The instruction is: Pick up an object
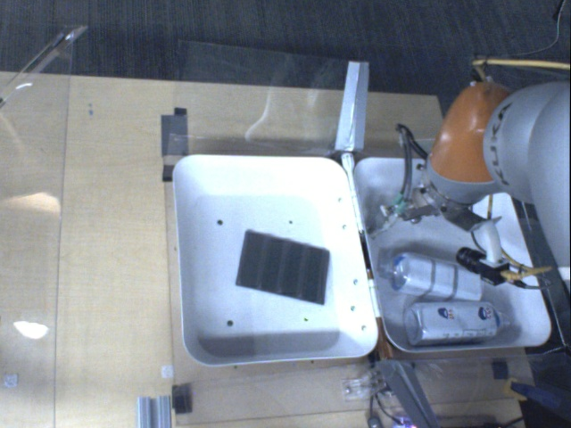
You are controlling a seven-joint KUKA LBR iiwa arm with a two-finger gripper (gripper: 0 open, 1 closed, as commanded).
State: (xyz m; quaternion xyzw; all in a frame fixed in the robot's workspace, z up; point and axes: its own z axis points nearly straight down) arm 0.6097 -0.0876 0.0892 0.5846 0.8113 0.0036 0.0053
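Two white bins side by side, left bin [192, 239], right bin [375, 181], wooden bench [98, 239], dark carpet [223, 16]

A pale wooden bench [98, 266] carries two shallow white bins side by side. The left bin [201, 194] sits near the middle of the bench, and the right bin [379, 178] lies just beside it, their rims touching or nearly so.

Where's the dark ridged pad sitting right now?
The dark ridged pad lies flat near the middle of the left bin, apart from the two bottles in the right bin.
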